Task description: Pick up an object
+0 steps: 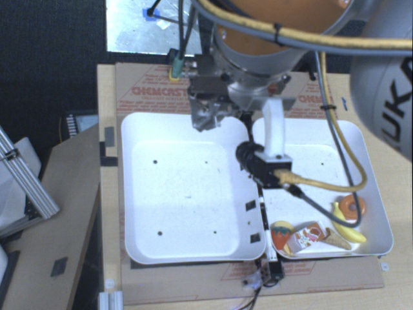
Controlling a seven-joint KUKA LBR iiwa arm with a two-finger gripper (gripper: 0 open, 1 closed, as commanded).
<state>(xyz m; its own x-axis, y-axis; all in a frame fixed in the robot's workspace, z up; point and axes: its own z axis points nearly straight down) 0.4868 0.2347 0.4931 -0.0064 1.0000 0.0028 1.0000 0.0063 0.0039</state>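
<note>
White plastic bins sat side by side on the table (pixel 108 173), and the pincer (pixel 208 117) hung above the far edge of the left bin (pixel 181 192); whether it stood wide or narrow could not be told. The pickable things, an orange ring (pixel 352 205), a banana (pixel 348 228) and a small packet (pixel 304 236), lay well apart from the pincer, toward the near right, in the right bin's (pixel 310 147) near corner. A good pick probably meant crossing over and descending squarely on one item, clear of the yellow cable (pixel 322 185). Dark floor surrounded the table.

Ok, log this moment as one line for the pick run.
arm: over bins' far edge | gripper: above left white bin, nothing visibly held | small toy items: clustered in right white bin's near corner | pick: not yet done
</note>
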